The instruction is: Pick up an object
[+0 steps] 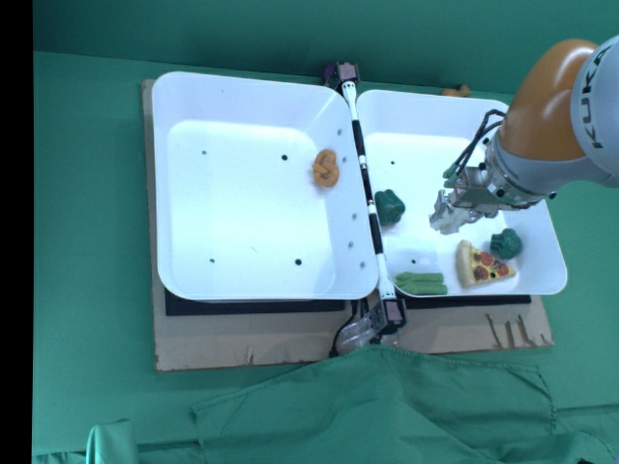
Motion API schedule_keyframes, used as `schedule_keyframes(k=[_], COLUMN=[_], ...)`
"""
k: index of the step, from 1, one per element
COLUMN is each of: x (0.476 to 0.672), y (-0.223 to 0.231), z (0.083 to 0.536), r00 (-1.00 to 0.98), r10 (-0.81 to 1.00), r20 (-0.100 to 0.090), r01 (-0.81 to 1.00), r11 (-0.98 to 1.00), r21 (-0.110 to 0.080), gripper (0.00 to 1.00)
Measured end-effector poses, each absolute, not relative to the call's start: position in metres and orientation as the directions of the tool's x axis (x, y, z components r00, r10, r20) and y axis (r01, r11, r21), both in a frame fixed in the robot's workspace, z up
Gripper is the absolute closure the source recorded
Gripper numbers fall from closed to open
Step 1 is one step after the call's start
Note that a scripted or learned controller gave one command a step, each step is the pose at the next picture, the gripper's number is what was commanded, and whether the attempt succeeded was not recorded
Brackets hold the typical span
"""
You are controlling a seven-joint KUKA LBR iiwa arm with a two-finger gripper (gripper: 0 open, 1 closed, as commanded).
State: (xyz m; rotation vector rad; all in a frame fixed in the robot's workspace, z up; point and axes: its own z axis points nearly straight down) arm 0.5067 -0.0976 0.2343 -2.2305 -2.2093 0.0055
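Approach step, judged: gripper poised over right bin, nothing between fingers; aperture unclear. Candidates: pizza slice just below, broccoli left. Next: descend, centre over one.

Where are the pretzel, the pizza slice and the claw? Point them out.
pretzel (326,168), camera view, middle of its twisted loops.
pizza slice (483,265), camera view, centre of its topped face.
claw (443,223), camera view, midway between its fingertips.
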Motion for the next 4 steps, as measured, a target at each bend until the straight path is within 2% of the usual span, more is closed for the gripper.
schedule_keyframes(k=[1, 2, 3, 4], x=[0.477, 0.475, 0.468, 0.469], y=[-0.133, -0.134, -0.142, -0.143], z=[0.194, 0.192, 0.205, 0.216], r00=[-0.001, 0.003, 0.004, 0.007], r10=[1.000, 1.000, 1.000, 1.000], r20=[-0.003, -0.002, -0.003, -0.005], r01=[1.000, 1.000, 1.000, 1.000], r11=[0.001, -0.003, -0.004, -0.007], r21=[0.010, 0.004, 0.005, 0.010], gripper=[1.00, 0.00, 0.00, 1.00])
